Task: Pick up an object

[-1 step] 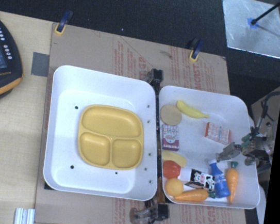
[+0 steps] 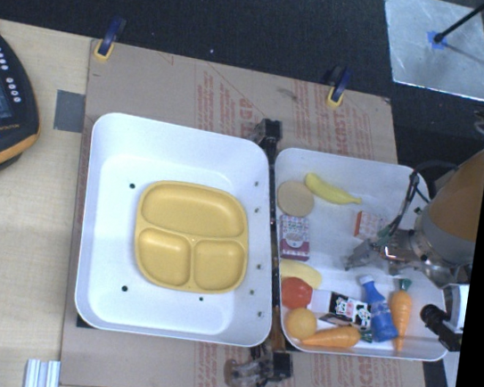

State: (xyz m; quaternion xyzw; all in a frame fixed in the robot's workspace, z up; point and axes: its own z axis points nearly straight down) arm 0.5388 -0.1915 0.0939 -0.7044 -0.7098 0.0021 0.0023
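Camera view: my hand (image 2: 368, 256) hovers low in the right bin (image 2: 354, 167), reach step.
Fingers look spread and grasp nothing; the blue bottle (image 2: 380, 310) lies just beside them, so next I judge: drop, centre, close.

Two bins sat side by side. A divided tray (image 2: 191, 236) lay in the left bin (image 2: 104, 213). The right bin (image 2: 380, 177) held a banana (image 2: 331, 191) at the back, a small carton (image 2: 295, 237) below it, and a tomato (image 2: 296, 291), bottle (image 2: 380, 309) and carrots (image 2: 329, 337) in front.
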